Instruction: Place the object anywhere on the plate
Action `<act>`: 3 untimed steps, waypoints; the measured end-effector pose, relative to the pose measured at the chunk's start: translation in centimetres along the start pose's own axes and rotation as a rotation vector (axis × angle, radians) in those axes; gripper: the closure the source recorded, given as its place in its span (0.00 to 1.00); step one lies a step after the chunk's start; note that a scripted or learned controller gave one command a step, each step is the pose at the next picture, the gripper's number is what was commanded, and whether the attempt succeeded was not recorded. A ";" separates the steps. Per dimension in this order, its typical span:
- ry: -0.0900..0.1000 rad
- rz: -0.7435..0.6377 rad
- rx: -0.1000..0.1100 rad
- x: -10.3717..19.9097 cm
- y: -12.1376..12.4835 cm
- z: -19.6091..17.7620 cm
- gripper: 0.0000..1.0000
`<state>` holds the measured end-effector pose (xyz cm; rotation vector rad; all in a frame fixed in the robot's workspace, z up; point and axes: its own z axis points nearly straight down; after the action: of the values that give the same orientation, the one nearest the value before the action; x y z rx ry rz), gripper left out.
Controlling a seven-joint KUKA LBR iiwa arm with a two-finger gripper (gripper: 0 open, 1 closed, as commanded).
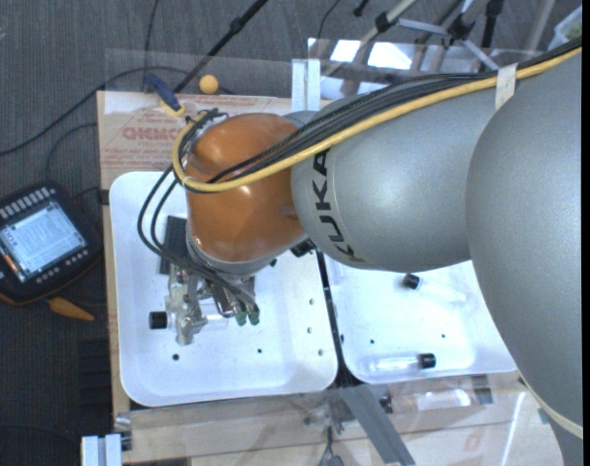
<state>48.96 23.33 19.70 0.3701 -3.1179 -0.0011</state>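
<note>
- Grey arm with orange band reaches over the left white bin.
- Gripper hangs low there; its grip cannot be told.
- Clear black-capped tube, likely the object, lies in the right bin; grasping comes next.

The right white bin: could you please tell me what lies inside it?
Inside the shallow white right bin lie a small black piece and a clear tube with a black cap. The grey arm covers its far part, so anything there is hidden.
</note>
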 end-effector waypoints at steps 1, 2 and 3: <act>-0.005 -0.140 0.000 -7.7 -1.8 -9.0 1.00; -0.002 -0.384 -0.001 -3.0 -0.7 -2.5 1.00; -0.005 -0.717 -0.001 -6.8 -1.5 -5.3 1.00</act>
<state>55.94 23.41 25.00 1.4430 -2.7947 -0.0053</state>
